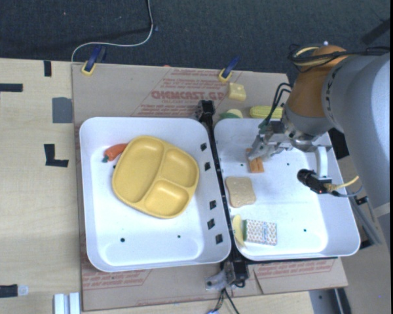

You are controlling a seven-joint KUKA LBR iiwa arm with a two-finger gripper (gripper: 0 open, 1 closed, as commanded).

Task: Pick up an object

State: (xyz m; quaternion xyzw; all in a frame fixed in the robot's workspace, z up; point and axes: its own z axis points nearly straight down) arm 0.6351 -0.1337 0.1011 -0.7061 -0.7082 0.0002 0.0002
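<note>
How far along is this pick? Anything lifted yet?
Done: the tool is down in the right bin, right over the small orange block. In hand: nothing visibly; the block looks to be resting on the bin floor. Left: grip and lift. The tan sponge and patterned packet lie untouched.

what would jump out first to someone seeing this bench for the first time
The big yellow divided plate in the left bin, with an orange carrot-like piece poking out at its upper left. Then the arm's tool low in the right bin, just above a small orange block.
</note>
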